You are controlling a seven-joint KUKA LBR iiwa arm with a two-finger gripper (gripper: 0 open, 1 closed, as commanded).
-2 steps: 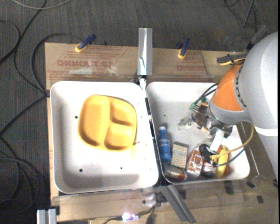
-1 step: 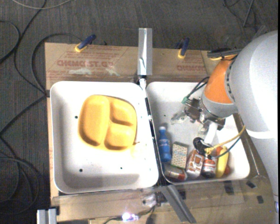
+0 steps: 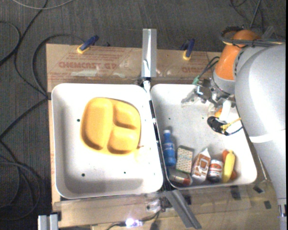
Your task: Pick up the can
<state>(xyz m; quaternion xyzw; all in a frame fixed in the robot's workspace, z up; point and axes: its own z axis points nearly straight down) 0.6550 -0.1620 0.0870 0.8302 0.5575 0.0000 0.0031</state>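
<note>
Can sits wedged between the carton and banana; gripper, jaws released, may snag those neighbours.

Right bin middle open; bottle, box, carton, can, banana crowd near wall; arm blocks right side

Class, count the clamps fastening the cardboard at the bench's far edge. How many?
2: one blue-and-yellow clamp above the left bin, another clamp above the right bin.
</note>
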